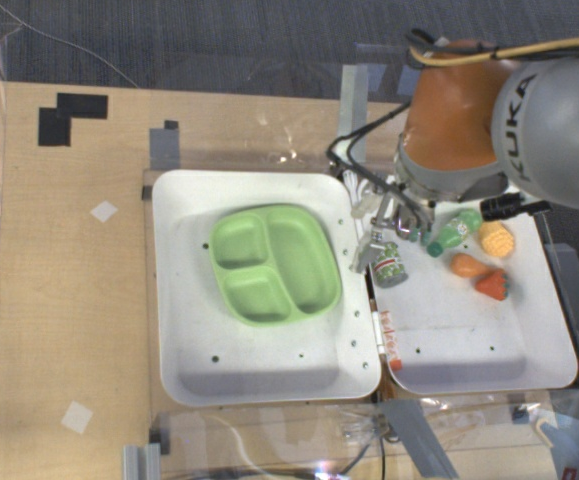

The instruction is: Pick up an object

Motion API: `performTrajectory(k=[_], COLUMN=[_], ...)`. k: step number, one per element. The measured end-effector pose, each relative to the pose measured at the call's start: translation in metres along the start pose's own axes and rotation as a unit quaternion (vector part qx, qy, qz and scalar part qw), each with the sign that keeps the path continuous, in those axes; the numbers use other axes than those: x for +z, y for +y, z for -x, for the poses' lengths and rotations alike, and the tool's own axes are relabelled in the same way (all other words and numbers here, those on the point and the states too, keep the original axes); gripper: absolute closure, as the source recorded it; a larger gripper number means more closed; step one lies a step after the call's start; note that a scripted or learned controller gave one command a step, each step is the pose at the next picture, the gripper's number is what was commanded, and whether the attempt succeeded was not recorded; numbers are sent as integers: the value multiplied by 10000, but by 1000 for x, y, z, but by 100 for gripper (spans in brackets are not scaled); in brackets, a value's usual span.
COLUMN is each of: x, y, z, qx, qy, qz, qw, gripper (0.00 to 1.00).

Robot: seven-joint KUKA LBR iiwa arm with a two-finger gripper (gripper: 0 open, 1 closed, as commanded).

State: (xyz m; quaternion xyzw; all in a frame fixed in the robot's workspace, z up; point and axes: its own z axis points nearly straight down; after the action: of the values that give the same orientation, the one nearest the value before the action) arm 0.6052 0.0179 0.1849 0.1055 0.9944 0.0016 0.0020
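Note:
My gripper (382,236) hangs over the left edge of the right bin (469,363), under the arm's orange band. Just below it, a small green-and-grey can (390,268) lies tilted on the bin floor, touching or nearly touching the gripper's tip. A green bottle (449,236) lies right of the gripper, partly under the wrist. Further right are a yellow corn cob (496,239), an orange carrot-like piece (468,264) and a red strawberry-like piece (491,286).
The left bin (184,348) holds a green divided plate (272,263). The two bins' rims meet just left of the gripper. Cables loop from the wrist over the bins' back edges.

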Motion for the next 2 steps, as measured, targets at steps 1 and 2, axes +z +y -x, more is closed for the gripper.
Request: performTrajectory(k=[1,2], x=[-53,-98], y=[-73,-199], z=[58,104], qx=[-616,650], qy=[-51,-58], qz=[-17,-28], qw=[9981,9979], gripper=[0,0])
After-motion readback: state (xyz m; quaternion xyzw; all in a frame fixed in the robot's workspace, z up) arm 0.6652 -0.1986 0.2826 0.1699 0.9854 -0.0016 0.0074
